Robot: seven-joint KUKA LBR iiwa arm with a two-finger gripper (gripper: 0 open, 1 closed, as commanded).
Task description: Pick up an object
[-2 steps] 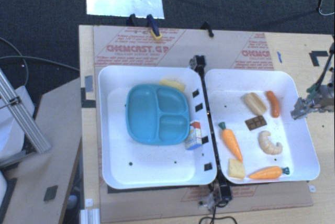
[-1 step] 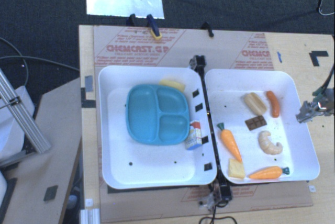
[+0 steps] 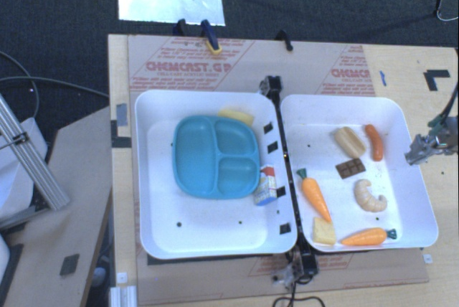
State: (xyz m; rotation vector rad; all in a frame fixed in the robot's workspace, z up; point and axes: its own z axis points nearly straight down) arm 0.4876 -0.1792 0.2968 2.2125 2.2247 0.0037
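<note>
**Ana:** Claw (image 3: 418, 153) first: it hangs at the right rim of the right bin (image 3: 412, 128), just outside the toys. Whether it is released or clenched, I cannot tell; it is small and blurred there. Nothing shows in it.

**Ben:** So which step are we at?

**Ana:** The approach, I'd judge. Nothing is lifted yet. Every candidate lies on the floor of that right bin.

**Ben:** Count them for me.

**Ana:** Seven. Two carrots: one (image 3: 315, 197) near the divider, slanted, another (image 3: 366, 236) lying flat along the near wall. One bread roll (image 3: 349, 141), one sausage (image 3: 374, 142) just beside it, one chocolate square (image 3: 351, 168), one shrimp (image 3: 370, 195), one cheese wedge (image 3: 323, 232) touching the slanted carrot's tip.

**Ben:** And the left bin (image 3: 159, 148)?

**Ana:** One blue tray (image 3: 215, 156) with three compartments, one yellow piece (image 3: 237, 115) at its far edge, one small carton (image 3: 266, 186) at its right corner.

**Ben:** What does the next move call for?

**Ana:** Travel inward over the rim, then a descent on one piece. The sausage and shrimp are nearest. The shrimp lies apart from its neighbours, so I'd reckon it the cleaner pick.
</note>
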